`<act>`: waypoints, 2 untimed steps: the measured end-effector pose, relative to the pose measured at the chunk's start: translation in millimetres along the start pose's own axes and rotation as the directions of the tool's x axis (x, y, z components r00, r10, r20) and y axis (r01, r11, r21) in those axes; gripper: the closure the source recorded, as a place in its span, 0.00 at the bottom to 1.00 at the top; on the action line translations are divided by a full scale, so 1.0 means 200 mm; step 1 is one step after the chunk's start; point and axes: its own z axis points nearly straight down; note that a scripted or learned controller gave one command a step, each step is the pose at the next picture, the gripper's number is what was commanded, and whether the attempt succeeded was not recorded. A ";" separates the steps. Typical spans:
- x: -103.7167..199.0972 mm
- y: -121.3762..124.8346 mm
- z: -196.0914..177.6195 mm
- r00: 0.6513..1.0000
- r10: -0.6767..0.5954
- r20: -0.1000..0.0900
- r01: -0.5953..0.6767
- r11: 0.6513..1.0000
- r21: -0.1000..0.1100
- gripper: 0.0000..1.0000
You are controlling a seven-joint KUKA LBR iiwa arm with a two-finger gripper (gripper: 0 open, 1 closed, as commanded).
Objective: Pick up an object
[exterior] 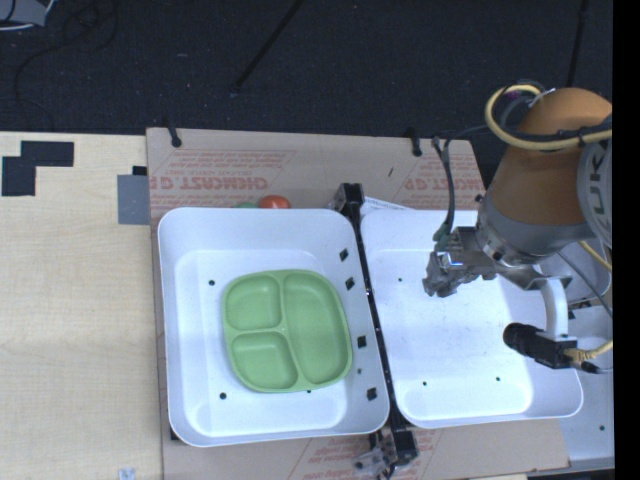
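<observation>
Green tray (pixel 287 329) — long axis slightly tilted from vertical (three compartments) — in left bin (pixel 190 268).

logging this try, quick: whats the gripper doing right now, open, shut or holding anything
Gripper: over the right bin, nothing seen between its fingers; open or shut cannot be told from this view.

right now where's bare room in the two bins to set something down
The right bin has bare floor below and left of the gripper, toward the divider. In the left bin, the green divided plate fills the middle, leaving narrow strips along the walls, widest along the top wall.
</observation>
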 end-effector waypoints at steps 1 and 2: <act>0.22 0.01 0.05 1.000 0.001 0.000 -0.001 1.000 0.003 1.00; 0.50 0.05 0.06 1.000 -0.001 0.000 0.001 1.000 0.002 1.00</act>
